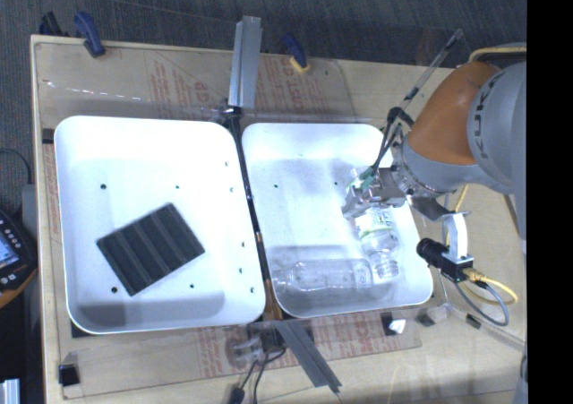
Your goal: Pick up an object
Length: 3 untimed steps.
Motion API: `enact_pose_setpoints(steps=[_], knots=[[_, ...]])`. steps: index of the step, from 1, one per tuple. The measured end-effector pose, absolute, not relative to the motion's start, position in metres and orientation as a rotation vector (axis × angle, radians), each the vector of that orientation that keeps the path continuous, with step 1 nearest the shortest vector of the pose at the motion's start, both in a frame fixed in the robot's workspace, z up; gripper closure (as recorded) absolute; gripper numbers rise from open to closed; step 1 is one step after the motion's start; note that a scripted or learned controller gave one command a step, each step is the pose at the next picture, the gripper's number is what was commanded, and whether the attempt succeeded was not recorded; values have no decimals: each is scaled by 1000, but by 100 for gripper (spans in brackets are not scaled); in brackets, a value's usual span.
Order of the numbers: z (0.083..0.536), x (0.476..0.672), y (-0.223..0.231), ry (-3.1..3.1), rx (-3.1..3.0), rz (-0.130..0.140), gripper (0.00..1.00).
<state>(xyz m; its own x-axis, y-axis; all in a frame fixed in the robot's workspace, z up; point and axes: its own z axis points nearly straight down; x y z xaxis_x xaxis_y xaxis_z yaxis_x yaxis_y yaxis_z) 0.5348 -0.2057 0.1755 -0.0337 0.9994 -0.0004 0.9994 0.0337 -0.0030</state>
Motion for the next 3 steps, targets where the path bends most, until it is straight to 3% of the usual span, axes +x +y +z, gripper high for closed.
enact_pose_setpoints(steps=[3], knots=[[176,535,-206,-2257,-2182,4,0]])
